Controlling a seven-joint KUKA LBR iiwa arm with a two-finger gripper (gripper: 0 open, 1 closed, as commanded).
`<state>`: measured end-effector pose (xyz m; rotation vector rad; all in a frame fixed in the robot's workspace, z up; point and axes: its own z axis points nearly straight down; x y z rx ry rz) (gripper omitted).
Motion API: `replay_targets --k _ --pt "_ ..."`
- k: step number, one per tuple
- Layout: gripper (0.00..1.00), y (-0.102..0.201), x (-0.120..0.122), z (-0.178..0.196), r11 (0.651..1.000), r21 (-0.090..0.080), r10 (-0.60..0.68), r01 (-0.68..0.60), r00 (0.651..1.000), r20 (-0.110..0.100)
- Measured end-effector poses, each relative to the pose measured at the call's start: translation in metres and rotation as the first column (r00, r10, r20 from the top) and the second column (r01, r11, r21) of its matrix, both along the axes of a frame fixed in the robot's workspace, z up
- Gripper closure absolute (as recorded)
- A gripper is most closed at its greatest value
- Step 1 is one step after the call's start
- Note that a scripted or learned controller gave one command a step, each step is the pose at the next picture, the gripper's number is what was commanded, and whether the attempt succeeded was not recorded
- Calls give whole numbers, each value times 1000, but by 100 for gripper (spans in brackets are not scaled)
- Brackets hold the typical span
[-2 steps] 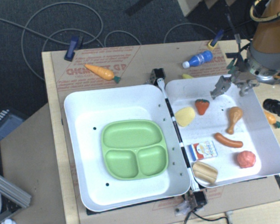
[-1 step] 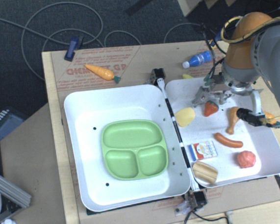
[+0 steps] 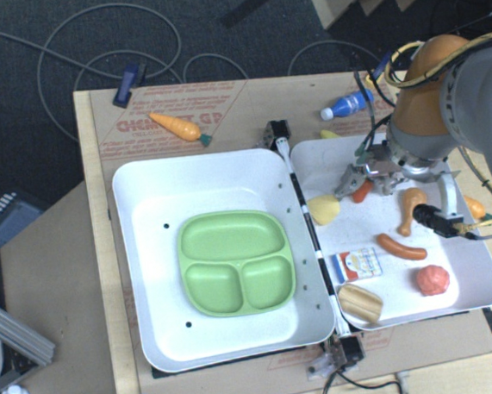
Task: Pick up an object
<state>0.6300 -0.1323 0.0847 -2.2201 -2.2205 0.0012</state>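
My gripper [image 3: 362, 179] hangs low over the far left part of the right bin [image 3: 488, 285]. A small red piece [image 3: 361, 194] lies right under its tip; whether it is held cannot be made out. A yellow lemon-like object [image 3: 323, 209] sits just to the left, by the bin's wall. Also in this bin are a tan curved piece [image 3: 410, 206], a red sausage [image 3: 401, 247], a pink-red ball [image 3: 433, 279], a small milk carton [image 3: 356, 265], a bread roll [image 3: 360, 304] and an orange piece [image 3: 475, 207].
The left bin [image 3: 138, 202] holds a green divided tray [image 3: 235, 262]. On the bench behind the bins lie a toy carrot [image 3: 178, 125], a blue bottle [image 3: 347, 105] and a blue clip [image 3: 127, 86]. A black clamp [image 3: 278, 132] sits between the bins.
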Motion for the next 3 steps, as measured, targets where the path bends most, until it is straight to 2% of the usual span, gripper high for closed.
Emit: replay_targets --k 1,2,3 --pt "0 -39 37 0 1000 -2 0 0 1000 4" --pt "0 18 7 0 1000 2 2 -2 1000 0" --pt "100 17 7 10 1000 -1 1 -1 1000 3"
